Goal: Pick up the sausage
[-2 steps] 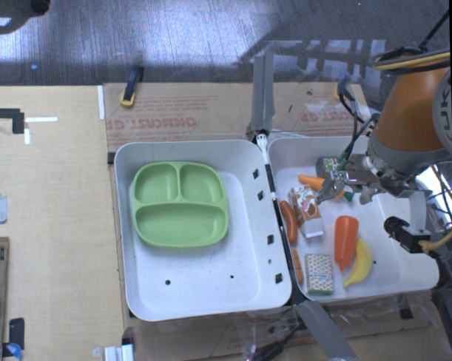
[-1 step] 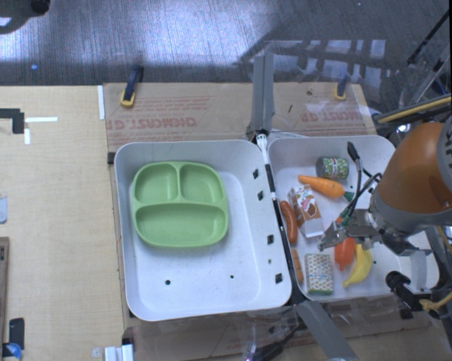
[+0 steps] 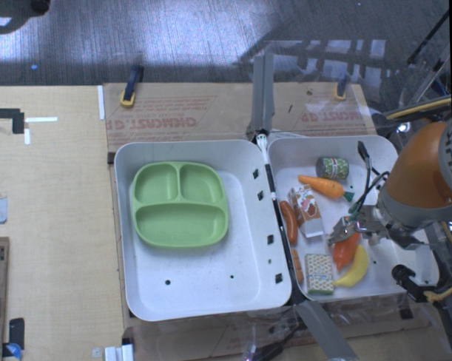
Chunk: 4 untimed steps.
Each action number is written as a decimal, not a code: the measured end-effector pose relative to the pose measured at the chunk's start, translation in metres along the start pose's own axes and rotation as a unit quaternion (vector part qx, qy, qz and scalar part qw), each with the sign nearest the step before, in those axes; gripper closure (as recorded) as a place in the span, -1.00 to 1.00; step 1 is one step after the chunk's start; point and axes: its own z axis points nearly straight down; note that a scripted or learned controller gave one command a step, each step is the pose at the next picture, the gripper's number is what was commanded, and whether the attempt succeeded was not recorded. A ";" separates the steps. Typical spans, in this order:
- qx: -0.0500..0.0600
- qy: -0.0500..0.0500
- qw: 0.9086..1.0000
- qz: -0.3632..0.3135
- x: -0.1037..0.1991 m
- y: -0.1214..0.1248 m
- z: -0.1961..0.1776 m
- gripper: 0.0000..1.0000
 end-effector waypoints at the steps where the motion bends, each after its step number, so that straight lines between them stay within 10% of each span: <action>1: 0.001 0.000 1.000 0.002 -0.001 0.000 -0.009 1.00; 2: -0.001 -0.001 0.992 -0.127 0.052 0.039 -0.001 1.00; 3: -0.001 -0.001 0.992 -0.127 0.051 0.039 -0.001 -1.00; 4: -0.001 -0.001 0.992 -0.125 0.050 0.038 -0.010 1.00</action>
